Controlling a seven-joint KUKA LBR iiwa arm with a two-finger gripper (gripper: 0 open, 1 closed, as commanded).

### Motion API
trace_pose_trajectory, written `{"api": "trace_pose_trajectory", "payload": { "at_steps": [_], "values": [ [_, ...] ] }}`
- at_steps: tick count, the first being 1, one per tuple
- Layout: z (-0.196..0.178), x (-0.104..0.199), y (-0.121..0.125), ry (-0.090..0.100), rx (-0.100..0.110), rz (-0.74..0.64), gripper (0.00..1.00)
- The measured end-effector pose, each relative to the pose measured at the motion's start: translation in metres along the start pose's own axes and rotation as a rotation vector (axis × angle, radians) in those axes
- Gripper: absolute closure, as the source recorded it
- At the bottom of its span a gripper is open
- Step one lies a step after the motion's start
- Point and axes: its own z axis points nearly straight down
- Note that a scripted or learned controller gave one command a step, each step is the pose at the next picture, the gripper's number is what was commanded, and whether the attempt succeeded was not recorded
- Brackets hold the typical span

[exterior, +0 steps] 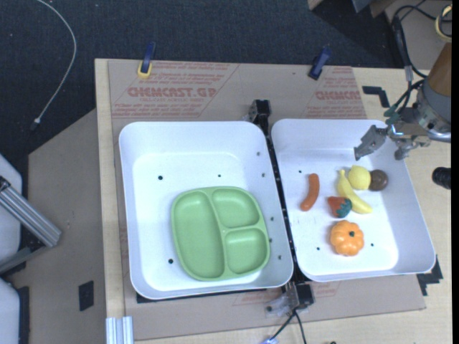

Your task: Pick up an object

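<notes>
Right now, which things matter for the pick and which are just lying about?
Job: tool; in right bin: sausage, banana, lemon, brown ball, red piece, pumpkin.
Lying about: green plate, in left bin.

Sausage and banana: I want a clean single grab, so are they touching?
Apart. The camera view shows bare white bin floor between the sausage and the banana.
</notes>
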Motion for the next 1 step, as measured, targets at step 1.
{"api": "trace_pose_trajectory", "payload": {
  "at_steps": [1],
  "values": [
    [-0.0064,0.0003,0.0024,-0.003,-0.012,-0.003,0.0]
  ]
}}
